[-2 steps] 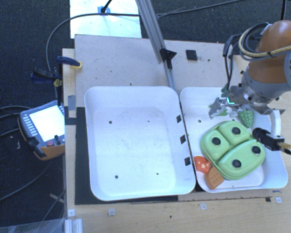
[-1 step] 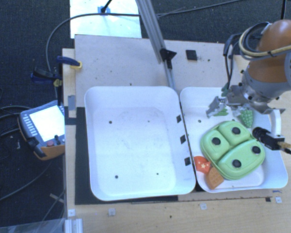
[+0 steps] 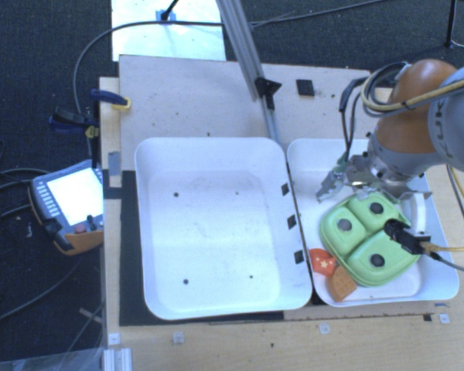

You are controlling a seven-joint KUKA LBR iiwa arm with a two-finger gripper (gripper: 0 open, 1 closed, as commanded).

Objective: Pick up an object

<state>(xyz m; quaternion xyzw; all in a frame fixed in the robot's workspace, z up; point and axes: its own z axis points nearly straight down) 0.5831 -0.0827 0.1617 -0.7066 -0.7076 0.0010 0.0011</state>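
A large green block [image 3: 369, 239] with round studs on top lies in the right bin [image 3: 442, 284]. A small red piece [image 3: 322, 262] and a tan piece [image 3: 342, 284] lie against its lower left side. My gripper [image 3: 331, 185] hangs over the right bin's left half, just above and to the left of the green block. Its metal fingers [image 3: 323, 192] point down and left, stand open, and have nothing between them. The grey arm with its orange band [image 3: 414, 99] reaches in from the right and covers the bin's far right part.
The left bin [image 3: 151, 284] stands beside the right one, with a few dark specks on its floor. A slanted metal pole [image 3: 243, 41] rises behind the bins. A handheld pendant [image 3: 68, 203] lies off the bench on the left.
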